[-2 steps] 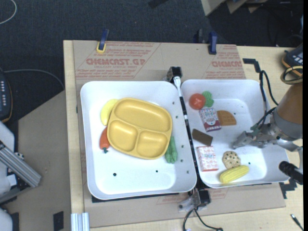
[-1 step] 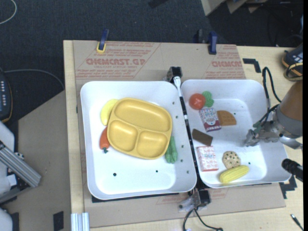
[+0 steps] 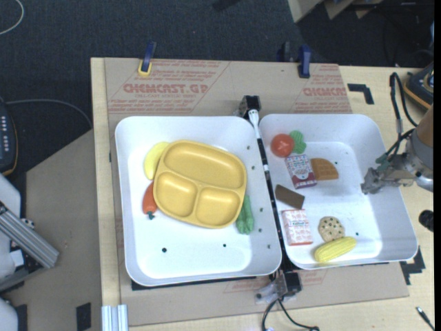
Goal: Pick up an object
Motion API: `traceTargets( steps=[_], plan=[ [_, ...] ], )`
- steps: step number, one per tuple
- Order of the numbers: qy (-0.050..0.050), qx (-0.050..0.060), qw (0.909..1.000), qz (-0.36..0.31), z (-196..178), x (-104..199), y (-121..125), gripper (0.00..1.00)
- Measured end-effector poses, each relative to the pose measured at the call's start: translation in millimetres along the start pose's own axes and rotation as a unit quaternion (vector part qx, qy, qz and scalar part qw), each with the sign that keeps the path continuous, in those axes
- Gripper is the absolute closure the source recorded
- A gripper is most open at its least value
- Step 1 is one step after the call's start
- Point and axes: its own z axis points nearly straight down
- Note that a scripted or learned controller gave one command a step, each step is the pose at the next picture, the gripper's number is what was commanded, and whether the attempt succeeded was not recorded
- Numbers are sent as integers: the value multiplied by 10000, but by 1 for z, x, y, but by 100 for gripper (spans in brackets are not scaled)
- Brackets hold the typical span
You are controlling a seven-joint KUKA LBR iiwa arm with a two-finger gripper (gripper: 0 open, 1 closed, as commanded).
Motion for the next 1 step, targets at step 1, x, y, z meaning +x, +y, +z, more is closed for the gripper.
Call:
traceTargets(
  steps=[1],
  plan=[
    [1, 7, 10000, 2, -63, 1, 2, 100]
  ],
)
